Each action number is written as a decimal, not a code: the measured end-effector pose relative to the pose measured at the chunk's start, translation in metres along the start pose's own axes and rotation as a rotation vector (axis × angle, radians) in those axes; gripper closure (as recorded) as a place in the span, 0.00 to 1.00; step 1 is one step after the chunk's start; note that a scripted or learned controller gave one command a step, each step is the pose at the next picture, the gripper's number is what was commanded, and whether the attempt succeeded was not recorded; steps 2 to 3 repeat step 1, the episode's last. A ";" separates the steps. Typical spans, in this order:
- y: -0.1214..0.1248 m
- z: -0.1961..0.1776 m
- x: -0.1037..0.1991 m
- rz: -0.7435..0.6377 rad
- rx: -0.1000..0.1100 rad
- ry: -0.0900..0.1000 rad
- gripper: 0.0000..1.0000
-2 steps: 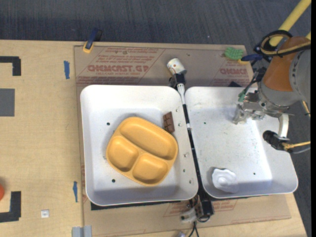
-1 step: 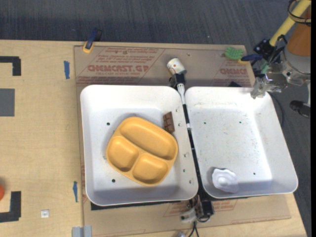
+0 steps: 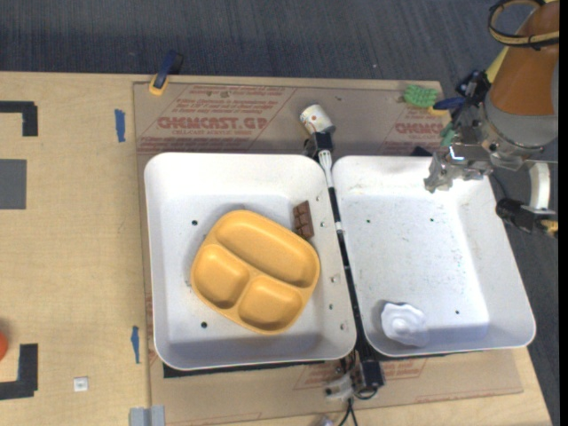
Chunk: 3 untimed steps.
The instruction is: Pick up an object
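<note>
Above the right bin's (image 3: 506, 273) far right corner hangs the end effector (image 3: 441, 177), low over the rim; whether its fingers are spread or closed cannot be told, and nothing shows between them. From the left, the left bin (image 3: 169, 238) holds a yellow tray (image 3: 256, 270) with three compartments, lying at a slant near its middle. A small brown block (image 3: 303, 219) lies just beside the tray's far right edge, close to the bin's right wall. In the right bin, a white crumpled object (image 3: 405, 323) rests near the front left corner, well apart from the end effector.
</note>
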<state>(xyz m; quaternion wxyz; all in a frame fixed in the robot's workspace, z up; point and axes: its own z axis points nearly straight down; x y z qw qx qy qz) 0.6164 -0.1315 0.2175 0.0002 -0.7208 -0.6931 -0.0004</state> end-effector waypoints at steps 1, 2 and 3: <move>-0.020 0.027 0.069 0.265 0.003 0.000 1.00; -0.020 0.027 0.069 0.265 0.003 0.000 1.00; -0.020 0.027 0.069 0.265 0.003 0.000 1.00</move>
